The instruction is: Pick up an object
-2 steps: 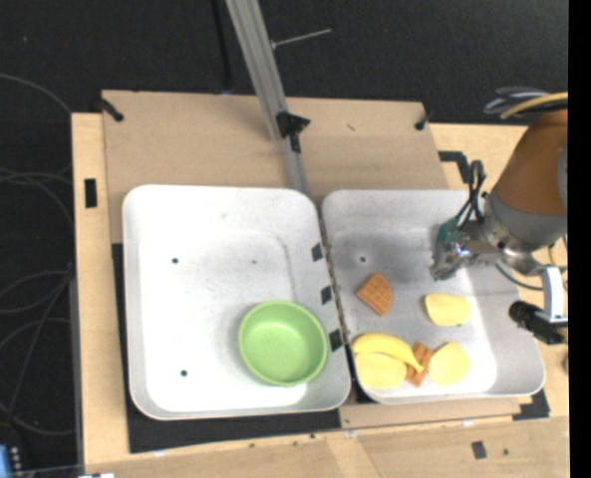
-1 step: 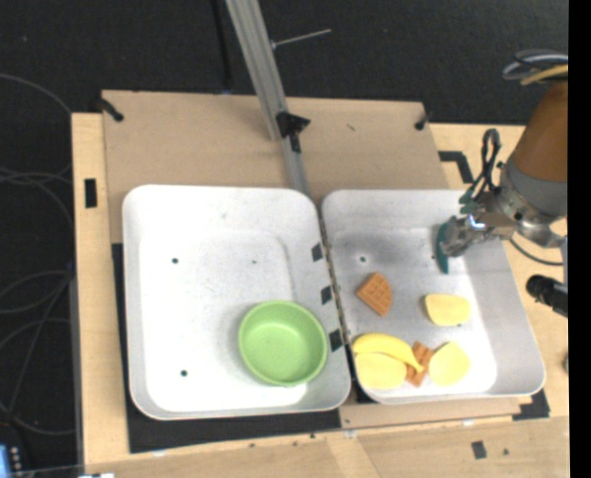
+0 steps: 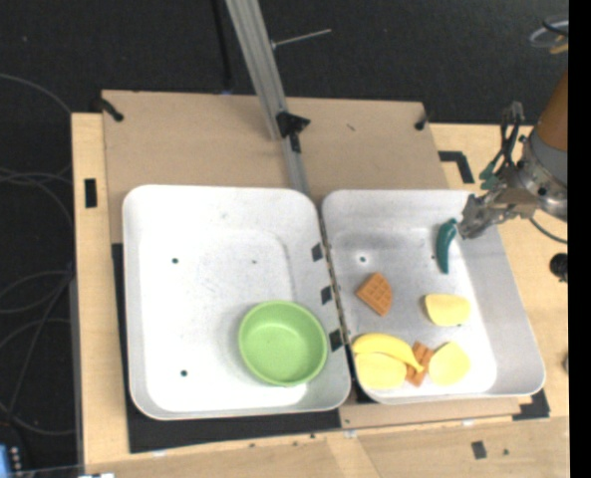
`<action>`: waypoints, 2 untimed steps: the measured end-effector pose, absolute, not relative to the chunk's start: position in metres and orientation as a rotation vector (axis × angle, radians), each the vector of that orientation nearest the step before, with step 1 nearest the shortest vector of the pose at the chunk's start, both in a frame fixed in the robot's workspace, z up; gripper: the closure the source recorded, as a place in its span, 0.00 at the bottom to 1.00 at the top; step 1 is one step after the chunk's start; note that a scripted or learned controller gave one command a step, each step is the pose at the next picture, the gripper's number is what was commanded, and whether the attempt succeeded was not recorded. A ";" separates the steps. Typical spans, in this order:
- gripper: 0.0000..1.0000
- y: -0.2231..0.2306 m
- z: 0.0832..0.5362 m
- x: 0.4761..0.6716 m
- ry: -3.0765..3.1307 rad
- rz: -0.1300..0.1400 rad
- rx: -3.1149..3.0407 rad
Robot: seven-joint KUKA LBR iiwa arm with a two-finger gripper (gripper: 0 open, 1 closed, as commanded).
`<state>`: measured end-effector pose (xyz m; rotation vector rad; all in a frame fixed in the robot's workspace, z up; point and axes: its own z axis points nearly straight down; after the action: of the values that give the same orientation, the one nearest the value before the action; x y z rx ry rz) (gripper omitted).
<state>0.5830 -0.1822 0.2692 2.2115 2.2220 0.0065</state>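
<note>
Teal object [image 3: 443,245]: small, curved, lying in the right bin's far right part, near the far wall; which toy it is cannot be told at this resolution.
Pincer [image 3: 471,221]: at the right bin's far right corner, just beside the upper end of the teal object; contact possibly, the view is too coarse to settle it. Whether it is spread or pressed together cannot be told.
Arm [image 3: 544,167]: grey, enters from the right edge, orange band just visible above the wrist.
Right bin [image 3: 395,212]: white, shallow, also holds a waffle-like orange square [image 3: 375,294] near its middle, a pale yellow piece [image 3: 446,310] to the right of that, a yellow banana-like shape [image 3: 380,358] at the near wall, a small orange piece [image 3: 419,358] touching it, and a second yellow piece [image 3: 450,363] just beside.
Left bin [image 3: 195,237]: white, holds a green bowl [image 3: 283,342], upright, in its near right corner.
Surface [image 3: 235,137]: tan board under both bins; a grey metal post [image 3: 260,58] rises from behind the bins.
Writing or brands: none legible.
</note>
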 end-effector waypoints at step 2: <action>1.00 -0.080 0.265 0.590 2.229 0.004 2.212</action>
<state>0.5903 -0.0802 0.2648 2.2120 2.2288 0.0041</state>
